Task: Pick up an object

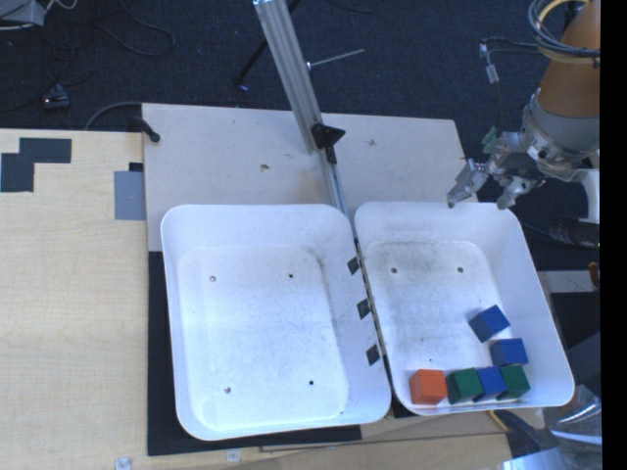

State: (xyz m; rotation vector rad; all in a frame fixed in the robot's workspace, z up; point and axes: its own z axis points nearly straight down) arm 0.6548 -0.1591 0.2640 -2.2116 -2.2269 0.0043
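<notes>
While the gripper (482, 190) hovers upper right, fingers apart and holding nothing, blocks (487, 375) crowd the right bin's (431, 225) lower-right corner.

— How is the light?

— Bright and even, coming from above. The two white bins, the left bin (255, 321) and the right bin (441, 292), are close to washed out, with only faint grey speckle on their floors.

— Shadows?

— Soft and short. The coloured blocks (475, 365) throw barely any. The dark floor (196, 37) at the top stays dim, its cables hard to make out.

— Sharpness?

— Moderate and a little grainy. Edges look slightly soft throughout, and the gripper (485, 189) is blurry, its fine parts hard to resolve. The orange band (573, 67) glows warm, without hard glare.
</notes>
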